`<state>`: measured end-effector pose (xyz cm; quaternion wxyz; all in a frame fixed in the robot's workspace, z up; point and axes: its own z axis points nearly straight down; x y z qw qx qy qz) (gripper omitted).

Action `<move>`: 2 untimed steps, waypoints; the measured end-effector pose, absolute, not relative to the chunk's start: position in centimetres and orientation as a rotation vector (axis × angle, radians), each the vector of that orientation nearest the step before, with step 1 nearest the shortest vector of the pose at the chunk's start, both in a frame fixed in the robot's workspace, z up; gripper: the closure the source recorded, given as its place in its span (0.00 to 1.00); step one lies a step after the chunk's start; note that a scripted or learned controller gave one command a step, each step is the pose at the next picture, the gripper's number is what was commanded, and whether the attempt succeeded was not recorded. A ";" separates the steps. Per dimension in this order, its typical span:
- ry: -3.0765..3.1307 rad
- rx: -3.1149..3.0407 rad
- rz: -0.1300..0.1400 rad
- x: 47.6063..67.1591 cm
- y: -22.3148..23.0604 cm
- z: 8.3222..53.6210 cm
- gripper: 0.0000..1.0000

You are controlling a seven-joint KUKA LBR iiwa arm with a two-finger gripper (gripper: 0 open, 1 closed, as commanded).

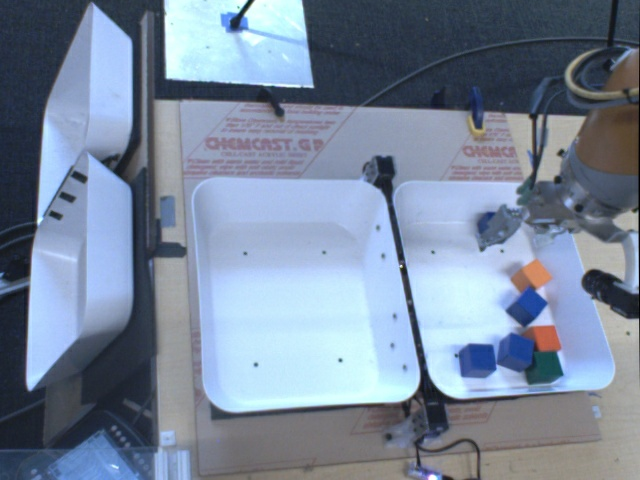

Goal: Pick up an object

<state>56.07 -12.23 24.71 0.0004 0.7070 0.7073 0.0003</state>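
Reaching in from the right, arm (600,158) bent over the upper part of the right bin (440,218), orange band up by the frame edge, wrist angled down and left. Gripper (497,226) low over the bin's upper middle, with something bluish right at the tip; too blurry to say whether that's a block or part of the hardware, so can't tell how the jaws stand or whether anything's held. Block count in that bin: six, all bunched toward the lower right corner and well clear of the gripper. Three blue: one by the right wall (526,306), one lower down (516,352), one furthest left (477,359). Two orange: upper one (533,274) just above the first blue, lower one (546,338) wedged between blue and green. One green (545,368) at the very corner. Left bin (300,218) alongside, sharing a black divider (405,288). Red lettering on the board (330,128) under the bins, looks like "CHEMCAST GP" with smaller unreadable text below.
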 end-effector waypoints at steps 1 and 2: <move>2.222 2.231 -0.009 56.1 -18.1 11.7 0.00; 2.217 2.220 0.003 50.4 -17.7 8.8 0.00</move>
